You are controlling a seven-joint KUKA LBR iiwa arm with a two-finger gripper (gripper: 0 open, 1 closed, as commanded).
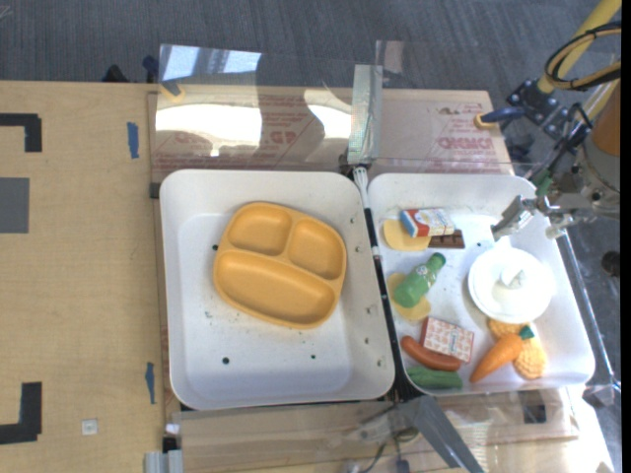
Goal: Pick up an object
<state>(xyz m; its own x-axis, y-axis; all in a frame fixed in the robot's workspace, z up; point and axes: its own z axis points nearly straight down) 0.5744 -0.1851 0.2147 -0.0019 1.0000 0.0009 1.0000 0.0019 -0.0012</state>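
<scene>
A cardboard-covered bench (79,294) is being viewed from above, and two shallow white plastic bins are being borne on it side by side. The left bin (187,353), well away from the gripper (532,210), is being occupied by a yellow three-part plastic plate (281,262). The right bin (577,353) is being overhung at its far corner by the gripper, with nothing seen in its grasp; whether its fingers are parted cannot be told. Just below it a round white dish (511,284) is lying; farther off, a green toy bottle (419,279), an orange toy carrot (498,355) and a small printed box (447,339). An approach seems underway; next, a descent onto one object is being called for. The arm is being cut off at the frame's edge.
</scene>
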